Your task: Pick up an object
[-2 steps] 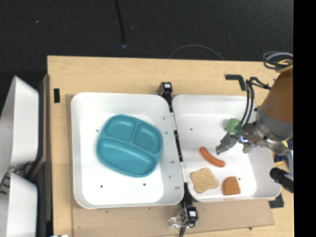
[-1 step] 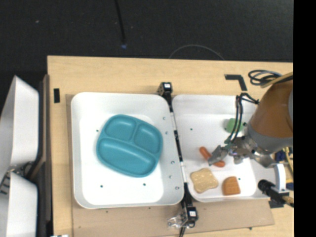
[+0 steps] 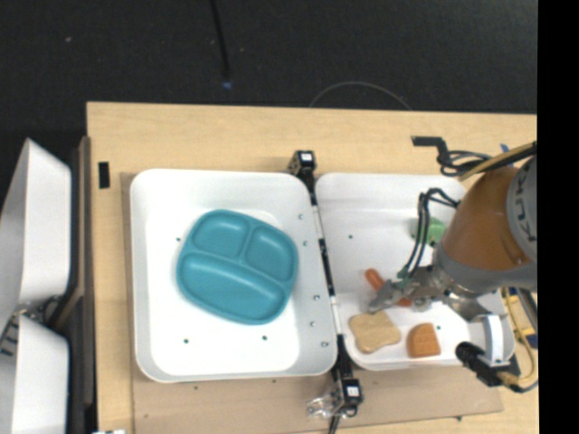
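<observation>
From above I see a blue divided plate [image 3: 237,266] lying in the left bin [image 3: 154,351]. My arm's gripper [image 3: 387,298] hangs low in the right bin [image 3: 362,202], just above a tan toast slice [image 3: 374,332]; an orange piece [image 3: 422,340] lies beside it and a small carrot [image 3: 373,278] nearby. I cannot tell its grip.

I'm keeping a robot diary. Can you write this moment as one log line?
hand: low in right bin | near: orange piece, tan bread-shaped piece | holding: nothing seen | left bin: teal divided plate
</observation>
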